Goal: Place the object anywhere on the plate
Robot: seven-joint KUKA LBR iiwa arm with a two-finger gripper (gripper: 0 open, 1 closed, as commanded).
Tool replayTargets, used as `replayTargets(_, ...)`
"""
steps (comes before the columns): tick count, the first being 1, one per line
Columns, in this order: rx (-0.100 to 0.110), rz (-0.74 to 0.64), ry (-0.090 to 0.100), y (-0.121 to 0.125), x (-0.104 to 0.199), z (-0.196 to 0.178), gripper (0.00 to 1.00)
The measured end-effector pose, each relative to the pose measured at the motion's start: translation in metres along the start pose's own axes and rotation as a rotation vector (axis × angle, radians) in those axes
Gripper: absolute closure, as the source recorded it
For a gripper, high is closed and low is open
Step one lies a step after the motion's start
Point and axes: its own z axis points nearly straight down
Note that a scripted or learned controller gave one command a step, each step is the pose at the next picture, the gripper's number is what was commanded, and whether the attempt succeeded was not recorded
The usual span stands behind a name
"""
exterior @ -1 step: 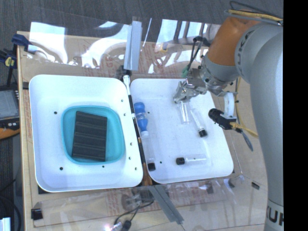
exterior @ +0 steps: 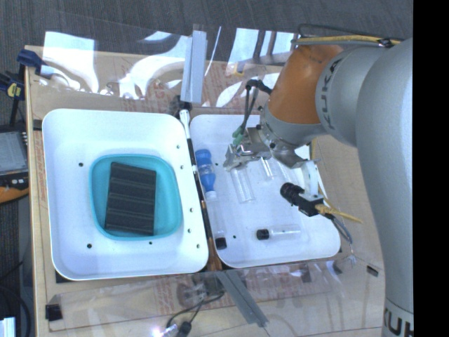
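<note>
Lying on plate (exterior: 97, 188), seemingly ridged block (exterior: 130, 198), far from end effector (exterior: 242, 152)

Dark carpet (exterior: 105, 5) surrounds the glare-streaked wooden bench (exterior: 112, 295).

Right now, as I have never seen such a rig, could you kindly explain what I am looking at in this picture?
One camera, fixed above the bench, looks down at a slant. The grey and orange machine on the right is a robot arm. Its tool hangs over the right bin; I cannot tell whether it holds anything. In that bin lie a clear bottle with a blue cap along the left wall, a small clear tube with a black end and a small black piece. The left bin holds a blue plate, and a dark ridged block lies on it.
</note>
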Motion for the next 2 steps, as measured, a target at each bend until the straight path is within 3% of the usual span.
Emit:
replayTargets(1, -0.003, -0.186, -0.002, 0.0286, 0.0786, -0.0085, 1.0)
replayTargets(2, -0.003, -0.185, -0.002, 0.0286, 0.0781, -0.0086, 0.0)
